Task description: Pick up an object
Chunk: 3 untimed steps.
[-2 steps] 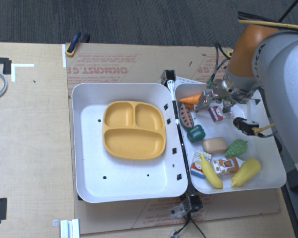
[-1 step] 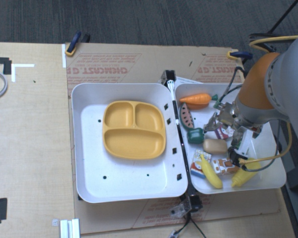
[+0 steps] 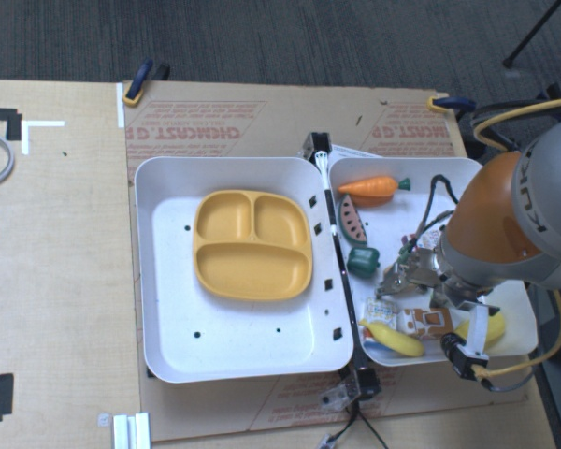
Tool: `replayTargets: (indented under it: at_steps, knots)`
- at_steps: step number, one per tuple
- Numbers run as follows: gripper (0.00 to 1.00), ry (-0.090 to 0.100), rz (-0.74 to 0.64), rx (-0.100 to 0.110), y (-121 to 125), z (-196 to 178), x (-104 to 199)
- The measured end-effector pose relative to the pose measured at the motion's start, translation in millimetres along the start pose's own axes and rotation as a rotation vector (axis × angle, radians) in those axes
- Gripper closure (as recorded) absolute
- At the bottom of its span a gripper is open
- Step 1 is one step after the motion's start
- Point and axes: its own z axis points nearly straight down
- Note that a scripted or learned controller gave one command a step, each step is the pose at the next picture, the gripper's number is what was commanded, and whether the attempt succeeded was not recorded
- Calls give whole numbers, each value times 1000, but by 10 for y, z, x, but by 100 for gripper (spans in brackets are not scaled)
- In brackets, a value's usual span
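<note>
- Arm point(image 3: 505, 223) reaching in from the right, bent low over the right bin point(image 3: 421, 168), grey with an orange band.
- Gripper point(image 3: 407, 274) down among the toys, near the bin's middle; state impossible to tell, since the metal parts blur together from above.
- Nothing visibly held between them, so no claim of a grasp.
- Likely targets all in the right bin: carrot point(image 3: 369, 188) at the far end, melon slice point(image 3: 352, 221) just below it, green pepper point(image 3: 362, 262) beside the gripper, banana point(image 3: 395, 339) at the near edge, a second yellow piece point(image 3: 491, 325) under the arm.
- Printed card or packet point(image 3: 421, 322) lying flat between banana and arm, hard to read.
- Toys smooth, rounded, glossy plastic by the look; probably slippery and apt to roll away from a pinch.
- Left bin point(image 3: 159, 279) holding a yellow plate point(image 3: 252, 246), three compartments, matte, rounded corners, set flat in the middle.
- Bins shallow, white, side by side, joined by black clips point(image 3: 316, 144), probably to stop sliding.
- Cardboard point(image 3: 196, 120) under both bins on the wooden tabletop point(image 3: 56, 269), clamped at the far corners.
</note>
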Motion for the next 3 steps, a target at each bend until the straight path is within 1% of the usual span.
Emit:
replayTargets:
  at_steps: [1,2,3]
  knots:
    - [0,-1,-302,0,587,1,16]
    - [100,-1,-300,0,594,-95,16]
    - [100,-2,-280,0,694,-1500,497]
